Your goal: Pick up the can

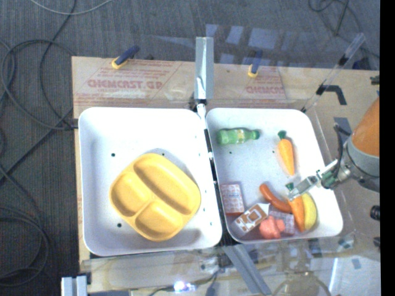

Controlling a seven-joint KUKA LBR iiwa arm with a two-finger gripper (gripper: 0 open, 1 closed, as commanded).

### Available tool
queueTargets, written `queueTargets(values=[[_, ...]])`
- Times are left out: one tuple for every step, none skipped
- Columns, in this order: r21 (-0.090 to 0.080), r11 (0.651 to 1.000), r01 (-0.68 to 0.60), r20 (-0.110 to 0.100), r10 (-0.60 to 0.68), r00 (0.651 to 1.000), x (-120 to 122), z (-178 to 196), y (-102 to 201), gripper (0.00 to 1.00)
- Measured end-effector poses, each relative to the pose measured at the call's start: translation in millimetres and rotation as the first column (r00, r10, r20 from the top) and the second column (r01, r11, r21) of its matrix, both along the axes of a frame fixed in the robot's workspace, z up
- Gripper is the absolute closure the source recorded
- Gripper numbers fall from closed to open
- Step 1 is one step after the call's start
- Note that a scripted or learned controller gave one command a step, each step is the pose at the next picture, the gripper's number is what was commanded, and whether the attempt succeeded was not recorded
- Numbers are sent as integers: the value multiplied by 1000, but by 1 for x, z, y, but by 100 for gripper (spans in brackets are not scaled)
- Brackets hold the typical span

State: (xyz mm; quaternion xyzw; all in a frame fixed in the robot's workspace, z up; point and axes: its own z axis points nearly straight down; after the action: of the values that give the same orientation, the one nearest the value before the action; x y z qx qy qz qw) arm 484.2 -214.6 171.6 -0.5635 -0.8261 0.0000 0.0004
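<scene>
The can [232,198], small with a red and white patterned label, sits in the right bin [259,119] against its left wall, near the front. My gripper [302,187] reaches in from the right over the bin's front right part. It hangs just above a yellow banana [310,212] and an orange sausage [275,198]. The gripper is well to the right of the can and apart from it, and nothing visibly hangs from it.
The right bin also holds a green bottle [237,136] at the back, a carrot [287,155], a red and white box [250,219] and a pink toy [272,228] at the front. A yellow divided tray [155,195] lies in the left bin [99,140].
</scene>
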Motion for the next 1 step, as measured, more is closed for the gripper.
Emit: queueTargets(values=[[-2,983,-184,5,184,983,1,-65,-9,0]])
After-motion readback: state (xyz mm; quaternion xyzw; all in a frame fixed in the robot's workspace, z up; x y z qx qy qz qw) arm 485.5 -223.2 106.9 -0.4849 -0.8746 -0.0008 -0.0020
